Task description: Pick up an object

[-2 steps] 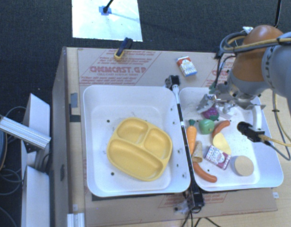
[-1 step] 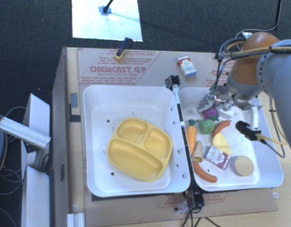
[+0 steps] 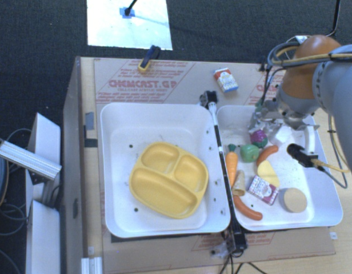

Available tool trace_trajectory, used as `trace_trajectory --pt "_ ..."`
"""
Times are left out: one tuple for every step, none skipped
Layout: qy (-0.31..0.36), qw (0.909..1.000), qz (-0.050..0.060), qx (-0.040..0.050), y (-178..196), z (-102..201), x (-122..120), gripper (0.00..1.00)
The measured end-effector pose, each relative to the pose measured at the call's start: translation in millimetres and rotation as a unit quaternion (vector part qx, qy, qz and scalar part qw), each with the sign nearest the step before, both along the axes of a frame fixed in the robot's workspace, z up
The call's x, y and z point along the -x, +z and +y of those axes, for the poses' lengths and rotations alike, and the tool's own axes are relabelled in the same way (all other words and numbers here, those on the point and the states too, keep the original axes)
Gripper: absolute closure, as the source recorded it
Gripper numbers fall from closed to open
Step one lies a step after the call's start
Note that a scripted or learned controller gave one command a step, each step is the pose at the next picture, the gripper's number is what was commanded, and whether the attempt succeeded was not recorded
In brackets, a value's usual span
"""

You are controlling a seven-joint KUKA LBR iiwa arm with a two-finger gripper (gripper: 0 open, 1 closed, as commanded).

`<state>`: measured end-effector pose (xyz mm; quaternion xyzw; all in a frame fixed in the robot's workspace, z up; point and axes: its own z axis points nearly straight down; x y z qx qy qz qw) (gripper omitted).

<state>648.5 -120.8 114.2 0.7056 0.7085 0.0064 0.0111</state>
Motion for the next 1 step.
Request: trace_trajectory --pt "0.000 0.9999 0.010 -0.0040 71.9 56.2 50.0 1.00"
